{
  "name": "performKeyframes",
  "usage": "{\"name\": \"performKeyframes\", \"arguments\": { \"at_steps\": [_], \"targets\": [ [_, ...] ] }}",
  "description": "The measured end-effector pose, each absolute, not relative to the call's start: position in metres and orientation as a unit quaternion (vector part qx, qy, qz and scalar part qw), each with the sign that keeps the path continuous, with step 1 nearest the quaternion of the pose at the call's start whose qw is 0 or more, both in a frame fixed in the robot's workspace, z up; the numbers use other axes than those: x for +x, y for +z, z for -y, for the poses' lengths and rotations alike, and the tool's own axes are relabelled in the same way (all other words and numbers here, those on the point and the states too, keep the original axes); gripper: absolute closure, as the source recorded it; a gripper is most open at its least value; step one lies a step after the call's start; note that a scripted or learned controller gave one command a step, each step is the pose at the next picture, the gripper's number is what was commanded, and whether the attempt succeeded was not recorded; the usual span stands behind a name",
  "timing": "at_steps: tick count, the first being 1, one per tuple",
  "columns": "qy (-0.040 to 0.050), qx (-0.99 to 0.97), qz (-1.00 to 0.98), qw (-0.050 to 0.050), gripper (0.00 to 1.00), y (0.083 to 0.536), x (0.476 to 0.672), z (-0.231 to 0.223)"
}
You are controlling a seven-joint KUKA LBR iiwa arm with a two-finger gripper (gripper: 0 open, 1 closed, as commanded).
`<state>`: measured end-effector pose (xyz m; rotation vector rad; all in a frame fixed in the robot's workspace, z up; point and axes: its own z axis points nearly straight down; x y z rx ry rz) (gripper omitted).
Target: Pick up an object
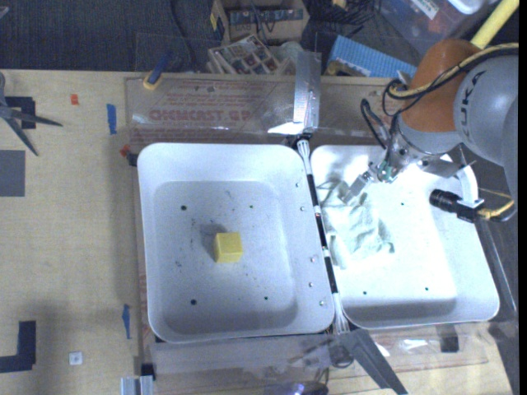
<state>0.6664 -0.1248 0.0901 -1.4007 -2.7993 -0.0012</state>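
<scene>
Sitting untouched, yellow cube near middle of left bin. My gripper is over right bin, near its back-left corner above pale crumpled stuff; can't tell how far my jaws are apart. Nothing visibly held; pick not done.

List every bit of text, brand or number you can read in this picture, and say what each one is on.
"KU", the visible part of a brand name, on the grey arm at the right.
Red lettering on the clear sheet behind the bins: too blurred to read with certainty.
Print on the blue box and the clutter at the top: too small to read.
</scene>
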Motion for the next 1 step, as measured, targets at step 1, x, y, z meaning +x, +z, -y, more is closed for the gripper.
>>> {"name": "performKeyframes", "arguments": {
  "at_steps": [1],
  "targets": [
    [-0.0039, -0.449, 0.894, -0.004, 1.0, 0.1042, 0.6706, 0.1263]
  ]
}}
